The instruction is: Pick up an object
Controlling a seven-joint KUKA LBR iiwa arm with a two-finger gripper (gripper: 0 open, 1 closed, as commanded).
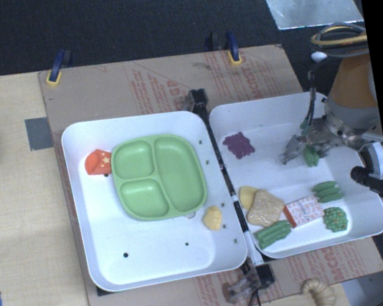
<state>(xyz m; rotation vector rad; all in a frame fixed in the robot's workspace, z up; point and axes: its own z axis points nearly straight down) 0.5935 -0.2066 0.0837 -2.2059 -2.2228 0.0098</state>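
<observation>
One small green piece (311, 157) sat right between the spread fingers of the gripper (309, 151), not clearly clamped. Looked like the grab step; next it needed closing, then lifting.

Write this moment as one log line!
gripper: right bin, over green piece | grasp: cannot tell | green plate: left bin

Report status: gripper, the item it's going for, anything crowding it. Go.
Gripper low in right bin, fingers around a small green piece. Not lifted. Purple piece off to one side, green beans nearer the front; both apart from it.
</observation>
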